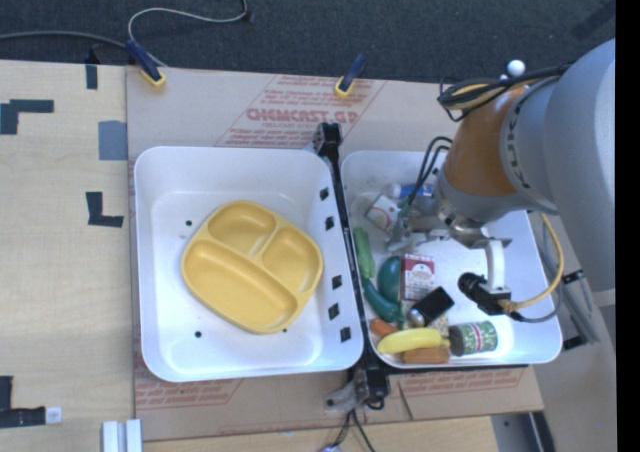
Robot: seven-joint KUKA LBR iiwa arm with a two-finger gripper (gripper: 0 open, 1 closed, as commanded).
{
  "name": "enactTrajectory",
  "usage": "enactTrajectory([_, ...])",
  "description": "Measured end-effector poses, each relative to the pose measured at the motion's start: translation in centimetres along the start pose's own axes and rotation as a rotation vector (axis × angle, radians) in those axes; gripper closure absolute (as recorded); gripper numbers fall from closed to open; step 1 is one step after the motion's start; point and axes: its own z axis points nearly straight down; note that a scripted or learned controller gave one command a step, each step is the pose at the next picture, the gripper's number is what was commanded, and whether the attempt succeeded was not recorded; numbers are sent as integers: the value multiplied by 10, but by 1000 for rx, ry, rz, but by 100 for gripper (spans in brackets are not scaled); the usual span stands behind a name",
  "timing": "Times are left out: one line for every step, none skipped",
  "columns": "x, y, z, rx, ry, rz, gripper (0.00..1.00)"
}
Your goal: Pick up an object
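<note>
Worktop (60, 270) tan, cardboard sheet under two white bins; dark floor beyond. Left bin (160, 240) holds yellow divided plate (252, 265), lying flat near middle. Right bin (540, 340) crowded: banana (410, 341) at near edge, bottle with green label (472, 338) just beside it, red-and-white carton (417, 275), green vegetables (378, 285) along left wall, black block (431, 305). Arm (500, 155) hangs over right bin, hiding its far half. Gripper (412, 225) low among clutter; small items beneath blurred, fingers' state impossible to tell.
</note>
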Motion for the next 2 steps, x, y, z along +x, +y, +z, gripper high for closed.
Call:
enactTrajectory([0, -1, 0, 2, 1, 0, 0])
enactTrajectory([-18, -46, 10, 1, 2, 1, 0])
